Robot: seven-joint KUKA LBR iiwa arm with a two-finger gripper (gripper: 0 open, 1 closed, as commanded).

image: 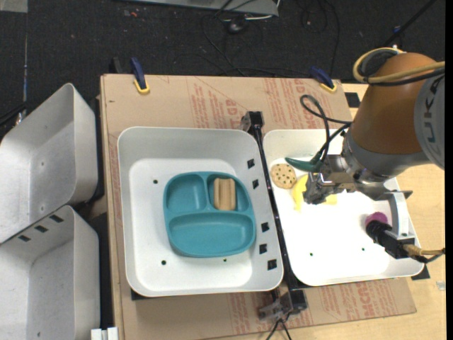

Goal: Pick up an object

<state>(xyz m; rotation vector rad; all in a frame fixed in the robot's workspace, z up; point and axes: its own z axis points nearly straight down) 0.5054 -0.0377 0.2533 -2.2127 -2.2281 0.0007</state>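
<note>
My gripper (320, 187) hangs low over the upper left part of the right bin (340, 261), directly above a yellow object (300, 190) that sticks out to its left. A dark green curved piece (306, 163) lies just above the gripper, partly under the wrist. A round tan cookie with dark dots (283, 176) rests by the bin's left wall. A small purple object (377, 219) lies toward the bin's right side. The arm hides what is beneath the gripper.
The left bin (141, 261) holds a teal divided plate (209, 225) with a tan bread-like piece (224, 193) in its upper right compartment. A black divider with clips (267, 211) runs between the bins. Tilted white bins (42, 161) stand at the far left.
</note>
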